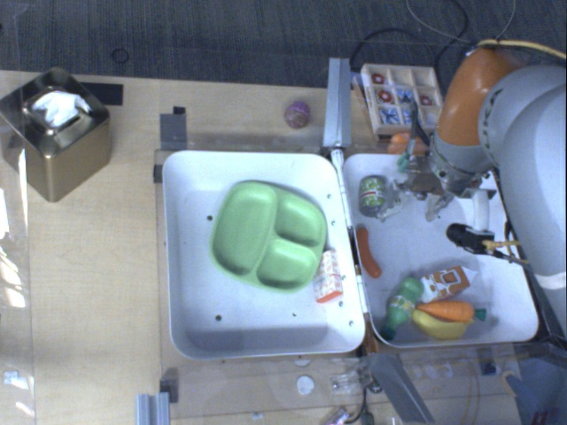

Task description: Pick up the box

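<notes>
Hovering over right bin, box not yet engaged

Gripper (423,193) sits low over the upper part of the right bin (523,326), arm (523,122) reaching in from the right with the orange band above the wrist. Two finger-like parts appear to point down and stand apart with nothing between them, so the claw reads as open and carrying nothing.

Candidate box (447,282): small brown-and-white carton lying in the lower part of the right bin, well below the gripper. It rests against a carrot (452,311) and a banana (440,328), with a green bottle (403,301) just beside; the clutter is piled toward the bin's near wall, which likely limits finger clearance on that side.

A second small carton (329,277), white and red, lies in the left bin (186,326) at the edge of the green divided tray (268,233), apparently leaning on its rim. Which carton is meant cannot be settled.

Also near the gripper: a can (373,195) on its side, and a red sausage-like item (368,252) by the divider.

Judgement: approach phase; a descent onto the brown carton's free upper side looks cleanest.
</notes>
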Robot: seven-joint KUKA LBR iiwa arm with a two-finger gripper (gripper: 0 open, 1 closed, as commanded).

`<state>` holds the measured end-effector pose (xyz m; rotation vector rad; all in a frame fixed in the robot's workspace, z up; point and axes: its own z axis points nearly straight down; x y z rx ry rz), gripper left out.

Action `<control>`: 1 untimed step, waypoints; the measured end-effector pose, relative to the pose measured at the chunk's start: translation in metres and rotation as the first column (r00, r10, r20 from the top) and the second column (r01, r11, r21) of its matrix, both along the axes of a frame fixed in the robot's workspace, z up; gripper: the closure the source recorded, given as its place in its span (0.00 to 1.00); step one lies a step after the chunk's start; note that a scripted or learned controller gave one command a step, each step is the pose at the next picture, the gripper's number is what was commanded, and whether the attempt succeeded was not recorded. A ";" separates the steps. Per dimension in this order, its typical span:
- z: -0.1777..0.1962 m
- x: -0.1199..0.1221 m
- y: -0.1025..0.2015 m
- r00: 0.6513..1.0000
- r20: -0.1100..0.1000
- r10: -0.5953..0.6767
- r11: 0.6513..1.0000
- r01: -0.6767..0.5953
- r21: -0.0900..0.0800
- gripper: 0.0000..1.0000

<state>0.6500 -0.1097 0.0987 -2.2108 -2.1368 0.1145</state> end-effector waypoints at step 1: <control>-0.002 0.002 0.001 0.997 0.008 0.071 0.997 -0.071 0.003 0.00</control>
